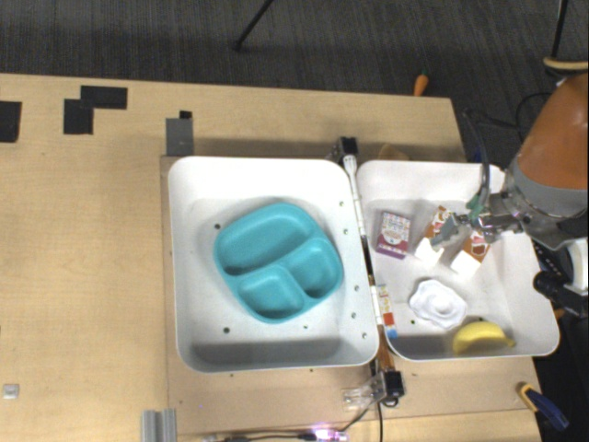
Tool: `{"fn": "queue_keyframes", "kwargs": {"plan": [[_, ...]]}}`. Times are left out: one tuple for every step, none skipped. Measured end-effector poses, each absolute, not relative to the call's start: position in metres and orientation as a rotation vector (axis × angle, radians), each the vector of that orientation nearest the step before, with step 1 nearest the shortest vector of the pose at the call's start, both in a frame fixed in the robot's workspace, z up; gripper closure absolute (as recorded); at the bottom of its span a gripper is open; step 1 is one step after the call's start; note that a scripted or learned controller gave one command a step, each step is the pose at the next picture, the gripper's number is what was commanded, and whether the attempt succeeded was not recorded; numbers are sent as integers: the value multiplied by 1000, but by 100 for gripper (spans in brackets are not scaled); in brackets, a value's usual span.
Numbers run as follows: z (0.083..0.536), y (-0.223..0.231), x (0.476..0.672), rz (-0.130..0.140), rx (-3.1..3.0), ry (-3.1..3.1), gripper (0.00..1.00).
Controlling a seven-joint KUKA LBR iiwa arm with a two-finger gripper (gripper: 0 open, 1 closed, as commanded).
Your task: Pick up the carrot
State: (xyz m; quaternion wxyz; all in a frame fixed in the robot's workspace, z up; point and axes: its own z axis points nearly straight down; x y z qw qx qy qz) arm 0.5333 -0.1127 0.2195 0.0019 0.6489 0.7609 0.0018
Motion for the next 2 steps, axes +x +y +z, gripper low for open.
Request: {"fn": "queue_keyframes", "kwargs": {"plan": [[184, -60, 505, 2, 2274, 2171, 0], [185, -12, 488, 3, 2152, 2291, 0]]}}
